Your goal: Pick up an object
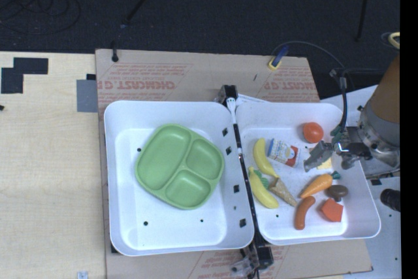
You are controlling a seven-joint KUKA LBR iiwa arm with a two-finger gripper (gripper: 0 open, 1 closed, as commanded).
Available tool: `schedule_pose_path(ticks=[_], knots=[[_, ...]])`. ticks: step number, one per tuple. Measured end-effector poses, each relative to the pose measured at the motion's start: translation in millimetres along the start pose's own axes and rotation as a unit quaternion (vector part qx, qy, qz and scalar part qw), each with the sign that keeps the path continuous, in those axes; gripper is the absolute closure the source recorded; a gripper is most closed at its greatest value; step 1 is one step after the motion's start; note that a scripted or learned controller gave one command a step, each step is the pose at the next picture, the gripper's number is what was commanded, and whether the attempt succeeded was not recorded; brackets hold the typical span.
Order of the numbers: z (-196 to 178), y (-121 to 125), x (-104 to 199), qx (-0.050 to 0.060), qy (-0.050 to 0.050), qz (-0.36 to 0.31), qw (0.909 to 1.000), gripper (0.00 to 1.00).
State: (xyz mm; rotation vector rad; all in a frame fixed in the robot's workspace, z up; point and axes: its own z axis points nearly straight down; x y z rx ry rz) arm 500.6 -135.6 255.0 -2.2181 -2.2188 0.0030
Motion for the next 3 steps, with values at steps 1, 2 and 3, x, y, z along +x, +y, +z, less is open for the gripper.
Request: schedule_pose_path(ticks=[1, 2, 3], knots=[[90, 13, -56, 0.000, 0.000, 0.001, 1.0000, 0.00], [166, 5, -26, -0.001, 0.000, 0.001, 1.0000, 0.00], [166, -16, -36, -0.003, 0.000, 0.000, 1.0000, 0.00]])
